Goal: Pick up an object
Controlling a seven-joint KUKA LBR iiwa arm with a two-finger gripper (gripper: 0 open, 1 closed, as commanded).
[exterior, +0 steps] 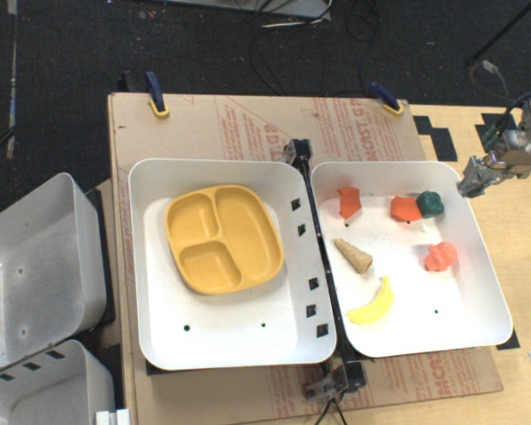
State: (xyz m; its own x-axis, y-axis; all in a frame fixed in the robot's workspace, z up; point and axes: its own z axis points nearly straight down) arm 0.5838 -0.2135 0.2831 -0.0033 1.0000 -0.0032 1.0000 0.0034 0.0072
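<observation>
Two shallow white bins are seen side by side on a brown tabletop (230, 127). The left bin (150, 326) carries a yellow divided plate (223, 237) with three compartments, set slightly askew toward the bin's upper half.

The right bin (469, 317) holds the loose objects. A yellow banana (373, 304) lies near the lower middle, curved, with a tan cone-shaped piece (355, 255) just above it and to its left. An orange-red piece (350, 202) is placed near the upper left of this bin. Toward the upper right, an orange block (404, 209) is seen touching or just beside a dark green lump (430, 204). A pink-red crumpled piece (441, 257) lies below these, well apart from the banana.

The tool (472, 184) is seen at the right, over the upper right rim of the right bin, just beside the green lump but apart from it. Nothing is seen between its fingers. Whether the tool's fingers are apart or together cannot be told, as they are small and blurred against the tabletop.

Two blue and yellow clamps (156, 94) are fixed at the tabletop's far edge. Part of another white tub (35, 264) is seen at the left, off the tabletop.
</observation>
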